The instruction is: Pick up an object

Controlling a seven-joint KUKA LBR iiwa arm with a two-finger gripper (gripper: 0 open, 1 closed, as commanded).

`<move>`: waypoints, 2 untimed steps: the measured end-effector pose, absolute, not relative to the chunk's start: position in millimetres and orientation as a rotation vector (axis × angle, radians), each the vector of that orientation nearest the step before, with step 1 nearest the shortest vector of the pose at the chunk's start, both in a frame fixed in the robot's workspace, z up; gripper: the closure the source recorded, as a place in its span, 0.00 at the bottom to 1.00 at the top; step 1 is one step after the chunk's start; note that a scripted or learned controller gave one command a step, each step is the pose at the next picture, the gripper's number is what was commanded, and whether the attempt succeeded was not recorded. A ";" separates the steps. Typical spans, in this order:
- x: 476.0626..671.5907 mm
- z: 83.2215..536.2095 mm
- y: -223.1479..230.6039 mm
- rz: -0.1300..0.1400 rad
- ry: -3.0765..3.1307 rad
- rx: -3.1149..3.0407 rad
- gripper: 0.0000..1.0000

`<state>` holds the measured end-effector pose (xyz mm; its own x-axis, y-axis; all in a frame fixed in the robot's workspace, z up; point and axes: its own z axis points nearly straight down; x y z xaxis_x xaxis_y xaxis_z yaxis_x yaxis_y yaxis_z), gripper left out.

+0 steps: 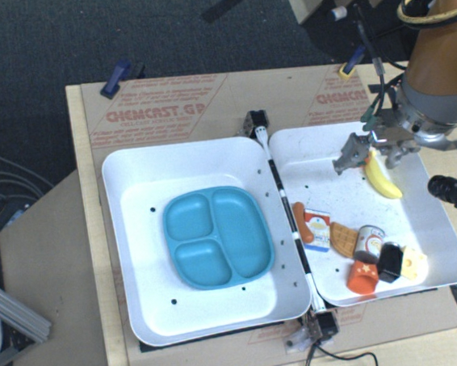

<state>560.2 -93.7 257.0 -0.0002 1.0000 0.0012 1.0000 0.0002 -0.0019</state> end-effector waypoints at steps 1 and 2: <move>578.8 84.5 -126.6 0.000 -2.220 -2.222 0.00; 636.2 85.0 -109.8 -0.001 -2.223 -2.220 0.00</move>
<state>636.2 -109.8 85.0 -0.0013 1.0000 0.0002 1.0000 0.0013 0.0011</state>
